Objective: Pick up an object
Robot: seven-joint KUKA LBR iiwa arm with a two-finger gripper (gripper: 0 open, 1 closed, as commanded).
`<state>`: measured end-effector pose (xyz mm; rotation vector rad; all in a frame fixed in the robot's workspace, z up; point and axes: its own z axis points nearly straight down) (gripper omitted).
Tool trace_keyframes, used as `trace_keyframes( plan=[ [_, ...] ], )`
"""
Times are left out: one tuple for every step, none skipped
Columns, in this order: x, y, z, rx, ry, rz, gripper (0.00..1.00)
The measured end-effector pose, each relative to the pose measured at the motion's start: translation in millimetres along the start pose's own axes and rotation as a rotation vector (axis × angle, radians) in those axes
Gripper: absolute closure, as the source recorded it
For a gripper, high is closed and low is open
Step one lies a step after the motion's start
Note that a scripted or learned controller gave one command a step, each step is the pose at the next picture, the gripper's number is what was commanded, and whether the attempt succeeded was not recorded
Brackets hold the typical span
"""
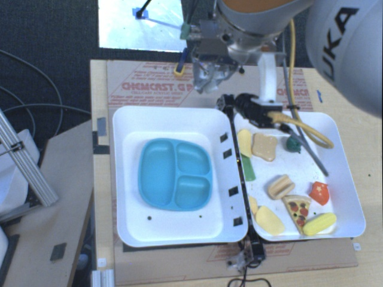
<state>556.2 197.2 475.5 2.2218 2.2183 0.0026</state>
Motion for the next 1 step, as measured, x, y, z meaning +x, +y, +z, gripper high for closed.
trace_keyframes(
  plan=[
    [15.9,-54.7,162.4,0.019,-0.005,-0.004,1.0]
  ],
)
